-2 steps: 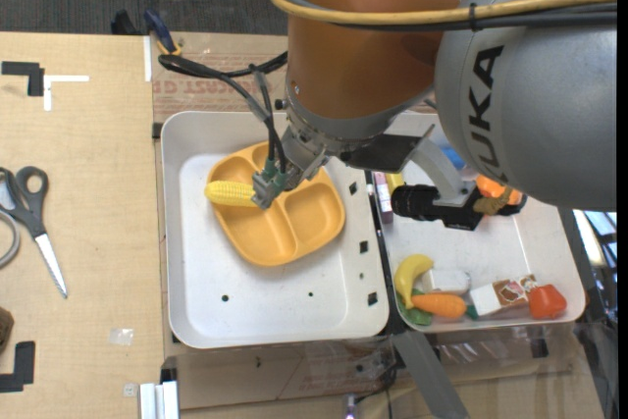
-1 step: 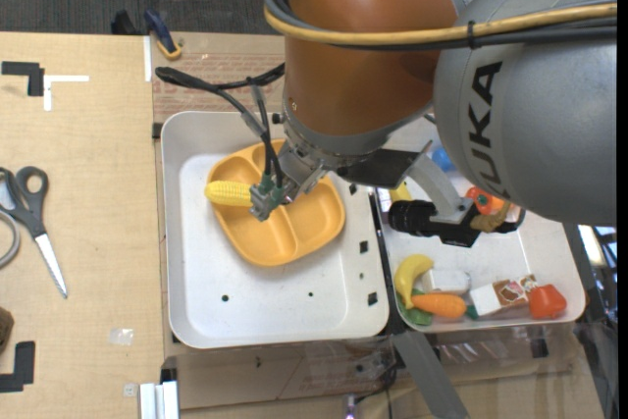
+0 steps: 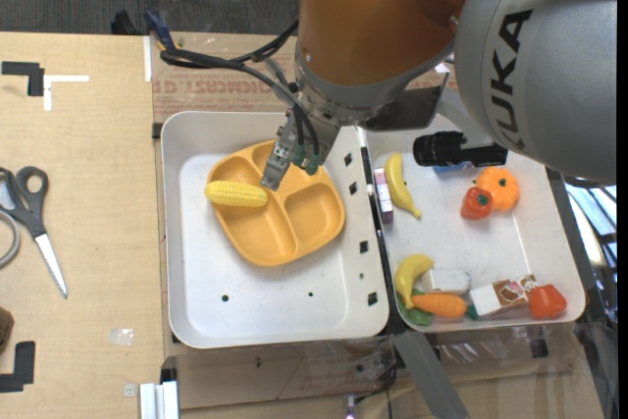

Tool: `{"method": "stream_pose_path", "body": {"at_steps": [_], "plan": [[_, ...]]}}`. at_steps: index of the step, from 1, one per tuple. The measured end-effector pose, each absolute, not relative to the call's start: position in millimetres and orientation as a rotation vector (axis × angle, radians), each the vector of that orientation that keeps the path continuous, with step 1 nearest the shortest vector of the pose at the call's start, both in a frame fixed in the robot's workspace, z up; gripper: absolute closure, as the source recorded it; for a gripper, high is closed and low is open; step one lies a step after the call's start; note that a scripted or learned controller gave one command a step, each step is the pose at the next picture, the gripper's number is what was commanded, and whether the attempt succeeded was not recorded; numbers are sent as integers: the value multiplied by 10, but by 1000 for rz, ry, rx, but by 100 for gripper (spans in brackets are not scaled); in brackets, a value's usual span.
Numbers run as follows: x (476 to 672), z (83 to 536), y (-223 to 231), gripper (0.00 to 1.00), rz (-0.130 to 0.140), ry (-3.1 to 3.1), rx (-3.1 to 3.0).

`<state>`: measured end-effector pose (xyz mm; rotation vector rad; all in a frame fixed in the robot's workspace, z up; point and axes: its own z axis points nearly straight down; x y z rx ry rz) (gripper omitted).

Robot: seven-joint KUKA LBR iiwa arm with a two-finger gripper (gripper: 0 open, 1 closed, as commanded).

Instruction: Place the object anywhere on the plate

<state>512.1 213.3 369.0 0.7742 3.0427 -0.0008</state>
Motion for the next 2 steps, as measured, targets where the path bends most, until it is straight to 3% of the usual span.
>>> {"method": "stream_pose_path", "body": {"at_steps": [1, 2], "plan": [[5121, 3689, 2133, 0, -1, 3043, 774], [5182, 3721, 1140, 0, -2, 3092, 550]]}}
